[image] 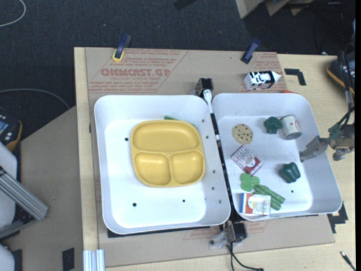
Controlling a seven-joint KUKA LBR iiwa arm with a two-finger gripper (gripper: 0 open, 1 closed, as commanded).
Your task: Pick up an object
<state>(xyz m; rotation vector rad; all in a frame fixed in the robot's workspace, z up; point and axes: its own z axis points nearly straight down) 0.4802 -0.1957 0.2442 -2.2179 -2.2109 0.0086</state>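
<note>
Gripper (319,147) at right bin (324,192) rim — jaw state unclear; green pepper (290,172) near, apart — apparently ungrasped.

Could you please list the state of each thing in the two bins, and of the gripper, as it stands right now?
yellow divided plate: flat in the left bin, compartments bare.
cookie: flat in the right bin.
small can: lying on its side.
green pepper: loose on the bin floor.
small packet: lying flat.
white carton: lying flat at the near wall.
gripper: over the right bin's right edge, holding nothing visible.
</note>
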